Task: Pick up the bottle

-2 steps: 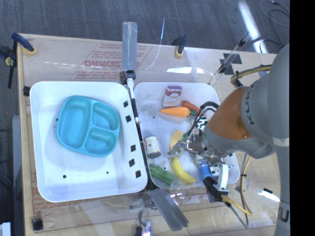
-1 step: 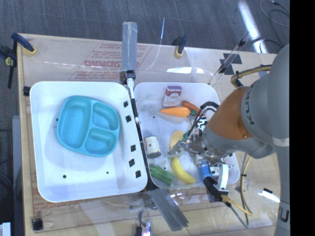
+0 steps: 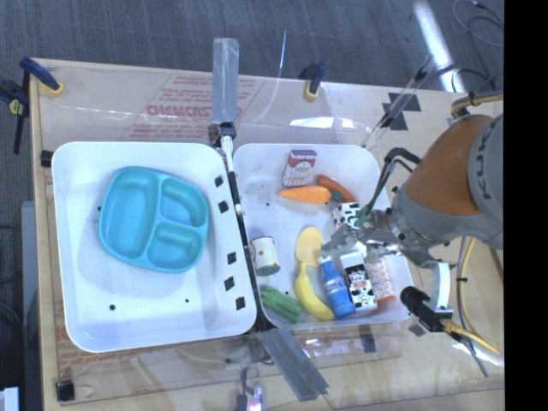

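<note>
On the tabletop, the right bin (image 3: pixel 248 157) holds the blue bottle (image 3: pixel 336 288) near its front edge, beside the banana (image 3: pixel 310 291). The gripper (image 3: pixel 358 240) hovers just behind (finger state unclear); I'd descend straight, avoiding neighbours.

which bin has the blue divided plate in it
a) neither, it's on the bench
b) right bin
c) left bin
c: the blue divided plate lies flat in the left bin, while the blue bottle, banana and carrot sit in the right bin.
</note>
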Robot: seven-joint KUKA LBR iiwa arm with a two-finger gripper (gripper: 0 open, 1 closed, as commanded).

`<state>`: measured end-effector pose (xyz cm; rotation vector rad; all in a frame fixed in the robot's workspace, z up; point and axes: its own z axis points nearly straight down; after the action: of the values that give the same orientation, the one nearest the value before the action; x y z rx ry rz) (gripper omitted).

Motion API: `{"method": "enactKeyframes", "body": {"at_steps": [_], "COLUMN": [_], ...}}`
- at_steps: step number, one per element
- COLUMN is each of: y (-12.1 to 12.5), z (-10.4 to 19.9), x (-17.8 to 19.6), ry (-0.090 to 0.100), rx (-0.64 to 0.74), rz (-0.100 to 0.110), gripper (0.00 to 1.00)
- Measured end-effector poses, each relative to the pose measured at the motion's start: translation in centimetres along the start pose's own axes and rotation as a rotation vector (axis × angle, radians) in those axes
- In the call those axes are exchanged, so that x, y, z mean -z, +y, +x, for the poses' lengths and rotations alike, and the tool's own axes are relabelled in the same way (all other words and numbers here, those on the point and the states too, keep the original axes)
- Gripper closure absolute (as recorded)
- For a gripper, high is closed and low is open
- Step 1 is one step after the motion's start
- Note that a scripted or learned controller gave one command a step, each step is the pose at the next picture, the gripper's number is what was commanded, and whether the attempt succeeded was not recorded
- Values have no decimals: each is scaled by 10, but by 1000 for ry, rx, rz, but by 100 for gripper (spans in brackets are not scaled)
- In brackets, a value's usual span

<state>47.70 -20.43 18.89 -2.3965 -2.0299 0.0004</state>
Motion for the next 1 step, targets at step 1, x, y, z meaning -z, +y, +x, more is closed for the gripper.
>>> {"method": "enactKeyframes", "body": {"at_steps": [1], "y": [-2], "z": [13], "x": [-98], "ry": [1], "rx": [1], "rz": [2], "gripper": [0]}}
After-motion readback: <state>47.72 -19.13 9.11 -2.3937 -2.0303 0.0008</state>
